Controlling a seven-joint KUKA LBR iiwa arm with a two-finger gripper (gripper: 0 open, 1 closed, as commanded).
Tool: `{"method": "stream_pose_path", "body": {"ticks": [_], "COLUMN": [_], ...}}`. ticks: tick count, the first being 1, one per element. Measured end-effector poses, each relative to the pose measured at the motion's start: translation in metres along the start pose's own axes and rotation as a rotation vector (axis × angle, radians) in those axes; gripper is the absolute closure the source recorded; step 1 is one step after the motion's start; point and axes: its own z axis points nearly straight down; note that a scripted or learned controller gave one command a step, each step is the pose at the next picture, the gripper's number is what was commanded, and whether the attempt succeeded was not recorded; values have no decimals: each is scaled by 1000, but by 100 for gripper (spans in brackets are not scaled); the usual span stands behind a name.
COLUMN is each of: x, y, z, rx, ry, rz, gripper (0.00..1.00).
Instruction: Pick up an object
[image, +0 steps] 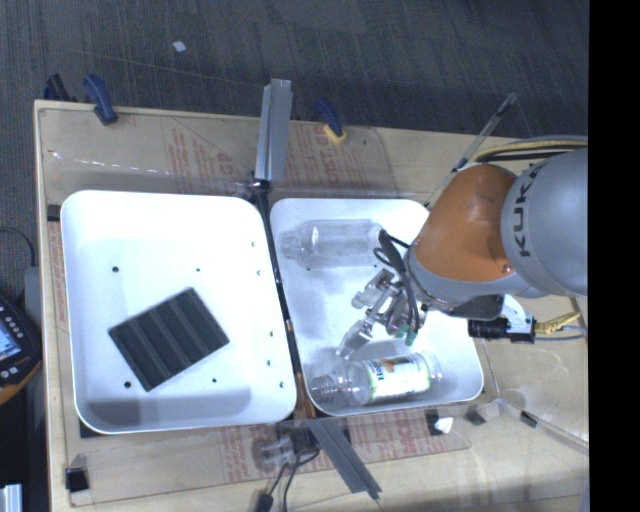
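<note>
Bench (150, 140) of pale wood, printed with faint red lettering I cannot read, carries two shallow white bins above dark carpet. From my remote station I note the left bin (90, 230) holds a flat, ribbed black panel (168, 337), lying askew. The right bin (450, 385) holds a clear plastic bottle (328, 241) on its side near the far wall and a second clear bottle with a green-and-white label (378, 378), text illegible, along the near wall. The gripper (362, 325) hangs just above that labelled bottle; fingers spread, nothing between them. The arm (545, 225) bears "KU".
</note>
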Motion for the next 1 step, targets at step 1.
{"method": "stream_pose_path", "body": {"ticks": [1], "x": [49], "y": [6], "z": [45], "rx": [0], "ry": [0], "rz": [226], "gripper": [0]}}
